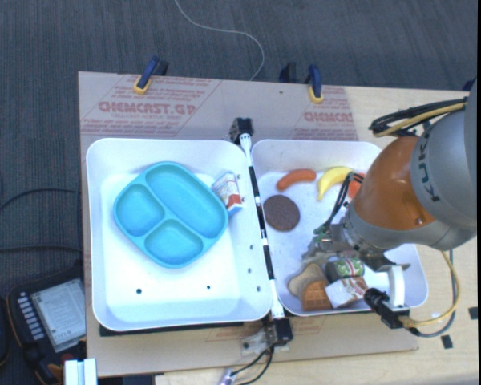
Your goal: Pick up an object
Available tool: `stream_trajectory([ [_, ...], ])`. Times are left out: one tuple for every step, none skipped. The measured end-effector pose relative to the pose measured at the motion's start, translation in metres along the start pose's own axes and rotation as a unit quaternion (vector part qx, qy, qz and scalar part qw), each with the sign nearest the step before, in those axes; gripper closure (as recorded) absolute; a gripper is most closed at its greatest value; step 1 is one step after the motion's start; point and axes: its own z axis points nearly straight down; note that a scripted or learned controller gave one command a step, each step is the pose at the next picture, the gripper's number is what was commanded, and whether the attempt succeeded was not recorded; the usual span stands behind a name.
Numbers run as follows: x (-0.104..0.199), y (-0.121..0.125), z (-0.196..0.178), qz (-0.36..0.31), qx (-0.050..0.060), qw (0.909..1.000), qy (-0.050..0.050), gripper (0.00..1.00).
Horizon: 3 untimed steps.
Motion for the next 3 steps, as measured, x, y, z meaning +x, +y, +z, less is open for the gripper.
stream_trajectory([
  [0.048,0.099,-0.119,-0.001,0.006,1.0,0.002,1.0],
  [0.047,0.098,-0.118,-0.001,0.007,1.0,0.001,0.0],
  [0.004,0.082,0.011,0.0,0.003,1.0,0.001,0.0],
])
